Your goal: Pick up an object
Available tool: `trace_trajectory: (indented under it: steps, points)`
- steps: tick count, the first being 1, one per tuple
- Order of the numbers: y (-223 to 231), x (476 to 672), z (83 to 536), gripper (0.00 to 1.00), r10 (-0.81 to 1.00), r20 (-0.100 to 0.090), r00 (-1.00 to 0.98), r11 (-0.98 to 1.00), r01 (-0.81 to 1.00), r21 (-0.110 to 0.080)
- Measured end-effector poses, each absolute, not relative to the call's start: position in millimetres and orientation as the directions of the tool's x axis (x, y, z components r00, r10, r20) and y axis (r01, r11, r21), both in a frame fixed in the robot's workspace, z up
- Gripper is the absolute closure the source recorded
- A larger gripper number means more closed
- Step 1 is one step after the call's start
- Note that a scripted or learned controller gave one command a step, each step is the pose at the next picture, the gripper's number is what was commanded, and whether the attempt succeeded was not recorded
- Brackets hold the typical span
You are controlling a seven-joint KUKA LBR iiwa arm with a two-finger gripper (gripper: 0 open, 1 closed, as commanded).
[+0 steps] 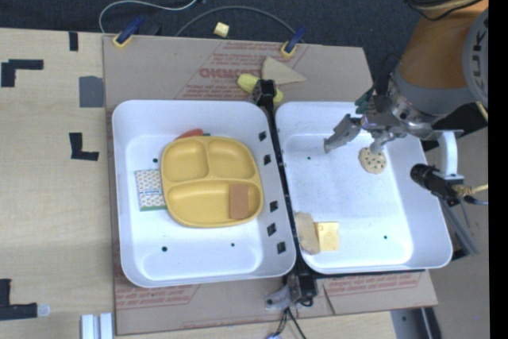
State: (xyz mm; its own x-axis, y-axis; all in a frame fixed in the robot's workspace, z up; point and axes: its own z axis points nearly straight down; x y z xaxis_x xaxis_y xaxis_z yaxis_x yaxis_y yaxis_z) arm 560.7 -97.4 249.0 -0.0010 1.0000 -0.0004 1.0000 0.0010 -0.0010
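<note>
From the camera above the tabletop, my end effector (361, 137) hangs over the upper part of the right bin (397, 246), its two fingers spread open with nothing between them. One finger (340, 132) points out to the side away from my arm; the other (379, 140) sits almost on top of a small round speckled cookie (371, 161), which lies just below my fingertips on the bin floor. That cookie is the nearest thing to pick. I judge the main risk is closing off-centre: the cookie lies under one finger rather than between both, so I could pinch air or push it aside. It also looks flat, so my fingers may slide over it. Farther below me, near the bin's front edge, lie a yellow block (326, 235) and a tan wedge (305, 232), touching. Across the divider, beyond my outstretched finger, the left bin (135, 250) holds a yellow divided plate (208, 175).
</note>
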Motion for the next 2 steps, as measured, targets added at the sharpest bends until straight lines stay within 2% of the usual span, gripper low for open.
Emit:
trace_trajectory:
  steps: [1,2]
  points:
    - [-68,581.7,179,0.00,1.000,0.001,-0.003,0.003,1.000,-0.007]
    - [-97,643.4,95,0.00,1.000,-0.002,-0.002,0.002,1.000,-0.001]
